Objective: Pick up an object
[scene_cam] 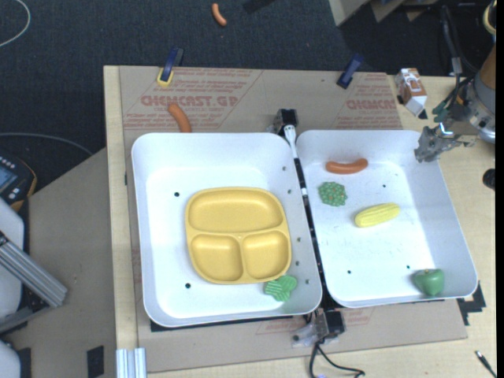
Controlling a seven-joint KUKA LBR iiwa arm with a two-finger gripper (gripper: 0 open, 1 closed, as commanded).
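Two shallow white bins sit side by side on the desk. The hand hangs at the upper right rim of the right bin, at the end of the arm that reaches in from the right; whether it is wide or narrow cannot be told at this size, and nothing shows between its tips.

Farthest to the left of the hand, and below it, the left bin holds one yellow divided tray with three compartments, lying flat. Touching the tray's lower right corner is one light green leafy toy, well apart from the hand.

On the cardboard beyond the left bin lies one orange sausage, tilted, far to the hand's left. A second small orange piece lies on the dark floor still farther up.

In the right bin there are four toys. One orange-red sausage lies nearest the hand, to its left and slightly below, with its long axis running left to right. Below it sits one round dark green broccoli. One yellow corn cob lies lower still, its long axis running left to right with the right end tipped a little upward. One green pepper sits in the bin's lower right corner, directly below the hand and well apart from it.
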